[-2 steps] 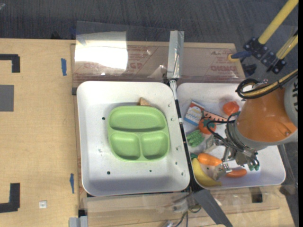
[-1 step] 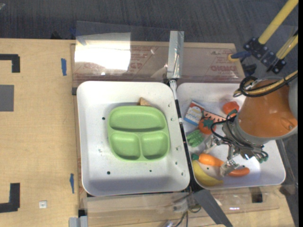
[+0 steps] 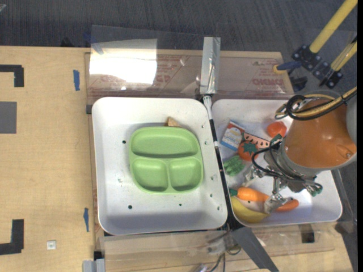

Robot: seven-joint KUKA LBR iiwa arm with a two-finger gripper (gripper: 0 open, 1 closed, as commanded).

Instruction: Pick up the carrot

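Note:
The carrot (image 3: 252,195), a short orange piece, lies near the front of the right bin (image 3: 332,205), resting partly on a yellow banana (image 3: 248,211). My gripper (image 3: 277,197) hangs under the orange wrist band, low over the bin just right of the carrot. A red-orange piece (image 3: 287,205) lies right beside the gripper on its other side. Whether anything is touched there is too small to tell.
Further back in the right bin are a blue and white packet (image 3: 232,135), a red-orange round fruit (image 3: 248,151), a green item (image 3: 232,165) and an orange ball (image 3: 276,128). The left bin (image 3: 108,152) holds a green divided plate (image 3: 139,171) with a small brown piece (image 3: 172,122) behind it.

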